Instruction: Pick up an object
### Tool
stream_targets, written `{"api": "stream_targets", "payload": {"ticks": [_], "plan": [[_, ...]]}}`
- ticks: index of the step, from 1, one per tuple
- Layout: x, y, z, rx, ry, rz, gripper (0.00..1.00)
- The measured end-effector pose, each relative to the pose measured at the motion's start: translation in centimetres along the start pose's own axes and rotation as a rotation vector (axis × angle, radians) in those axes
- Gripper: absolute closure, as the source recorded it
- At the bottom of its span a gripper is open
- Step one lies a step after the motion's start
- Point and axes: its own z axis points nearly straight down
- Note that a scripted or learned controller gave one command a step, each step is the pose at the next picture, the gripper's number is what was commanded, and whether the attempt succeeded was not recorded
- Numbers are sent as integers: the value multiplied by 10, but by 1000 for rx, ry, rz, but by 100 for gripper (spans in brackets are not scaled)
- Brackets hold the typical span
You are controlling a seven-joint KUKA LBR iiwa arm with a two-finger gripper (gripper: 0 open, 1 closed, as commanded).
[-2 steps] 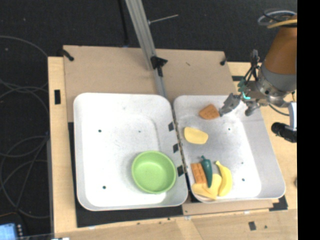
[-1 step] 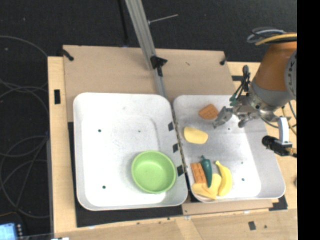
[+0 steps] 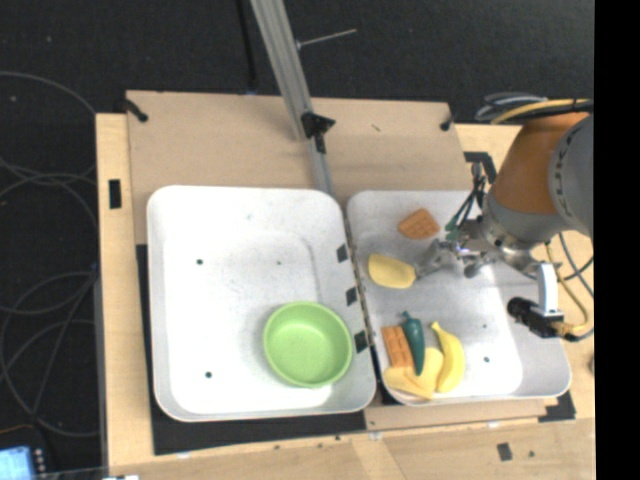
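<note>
The right bin point(image 3: 500, 313) holds a pale yellow lump point(image 3: 391, 271) near its left wall, an orange-brown wedge point(image 3: 419, 225) behind it, and a cluster at the front: a banana point(image 3: 450, 358), a green pepper point(image 3: 414, 336), an orange block point(image 3: 397, 345) and a yellow piece point(image 3: 408, 382). My gripper point(image 3: 436, 260) hangs low in the right bin, just right of the yellow lump and below the wedge. Nothing shows between its fingers.
A green bowl point(image 3: 307, 343) sits at the front right of the left bin point(image 3: 220, 268). A metal pole point(image 3: 285, 58) slants from the bench's back down between the bins. The arm's orange band point(image 3: 530, 168) and cables point(image 3: 545, 308) cover the right bin's right side.
</note>
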Motion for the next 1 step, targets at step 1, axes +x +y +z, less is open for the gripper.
{"api": "stream_targets", "payload": {"ticks": [1], "plan": [[-2, 0, 18, -5, -1, 2, 0]]}}
